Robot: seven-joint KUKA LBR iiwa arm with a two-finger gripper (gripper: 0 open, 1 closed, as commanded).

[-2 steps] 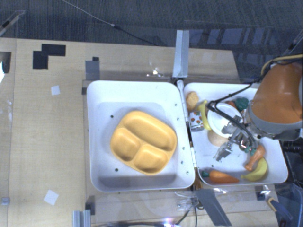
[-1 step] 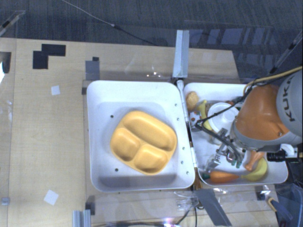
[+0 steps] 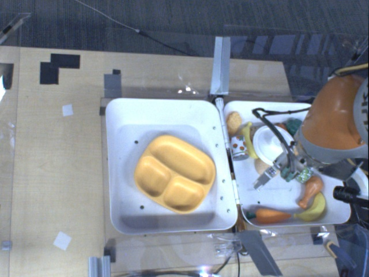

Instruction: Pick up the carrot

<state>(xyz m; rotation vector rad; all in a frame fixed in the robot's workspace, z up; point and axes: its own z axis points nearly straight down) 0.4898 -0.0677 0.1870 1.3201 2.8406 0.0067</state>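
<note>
Carrot, an orange tapered plastic one with a green stub (image 3: pixel 272 215), lies flat along the near wall of the right shallow white bin (image 3: pixel 346 215), below and slightly left of the jaws (image 3: pixel 275 172) and apart from them. Whether the jaws are apart or together cannot be told; one thin grey finger (image 3: pixel 262 179) points down-left over the bin floor, and nothing is seen between them. Just up-left of the jaws sits a round white bowl (image 3: pixel 266 143), with a curved yellow banana (image 3: pixel 248 138) beside it and a small tan round piece (image 3: pixel 233 120) beyond that. Down-right of the jaws lie an orange-brown drumstick-shaped toy (image 3: pixel 310 190) and a second yellow banana (image 3: pixel 313 210), whose left end nearly meets the carrot's tip. Above and right of the jaws rises the arm's orange band (image 3: pixel 333 115). Far to the left, in the left white bin (image 3: pixel 121 212), rests a yellow three-section plastic tray (image 3: pixel 174 172). Both bins stand on the pale wooden desk (image 3: pixel 52 172).
</note>
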